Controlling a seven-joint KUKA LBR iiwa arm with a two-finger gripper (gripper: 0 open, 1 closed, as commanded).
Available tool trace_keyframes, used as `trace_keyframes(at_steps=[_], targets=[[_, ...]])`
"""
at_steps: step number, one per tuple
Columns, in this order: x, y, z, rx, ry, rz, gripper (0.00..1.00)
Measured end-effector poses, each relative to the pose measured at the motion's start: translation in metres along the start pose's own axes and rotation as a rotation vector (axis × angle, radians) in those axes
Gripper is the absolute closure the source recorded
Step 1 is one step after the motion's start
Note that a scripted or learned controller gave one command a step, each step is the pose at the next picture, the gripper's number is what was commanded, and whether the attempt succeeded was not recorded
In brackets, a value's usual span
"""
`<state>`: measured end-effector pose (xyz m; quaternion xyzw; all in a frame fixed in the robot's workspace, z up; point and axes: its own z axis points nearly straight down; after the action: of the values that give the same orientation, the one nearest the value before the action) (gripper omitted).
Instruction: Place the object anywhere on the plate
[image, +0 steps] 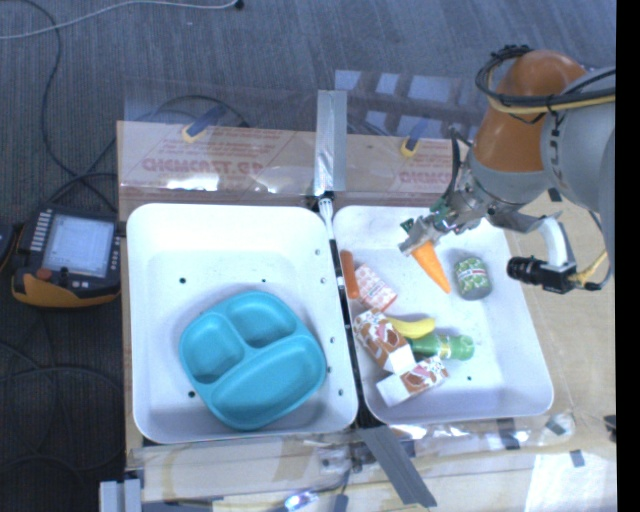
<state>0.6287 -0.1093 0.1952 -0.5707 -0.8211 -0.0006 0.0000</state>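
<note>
A blue three-section plate (255, 355) lies in the left bin (160, 240), toward its front. In the right bin (520, 350), an orange carrot (433, 264) lies at a slant near the back. My gripper (424, 233) sits right at the carrot's thick upper end and touches or nearly touches it. The grey arm with its orange band (528, 95) comes in from the upper right. Whether the carrot is gripped or just lying under the gripper is unclear.
The right bin also holds a round green-grey item (472, 278), a red-white packet (375, 288), a yellow banana (412, 327), a green bottle (446, 347), a red carton (377, 340) and a small box (416, 378). A handheld pendant (65, 255) lies left of the bins.
</note>
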Motion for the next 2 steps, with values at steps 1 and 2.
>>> trace_keyframes(at_steps=[1, 2], targets=[[0.0000, 0.0000, -0.0001, 0.000, 0.000, 0.000, 0.00], [0.0004, 0.0011, -0.0094, -0.002, 0.001, -0.001, 1.00]])
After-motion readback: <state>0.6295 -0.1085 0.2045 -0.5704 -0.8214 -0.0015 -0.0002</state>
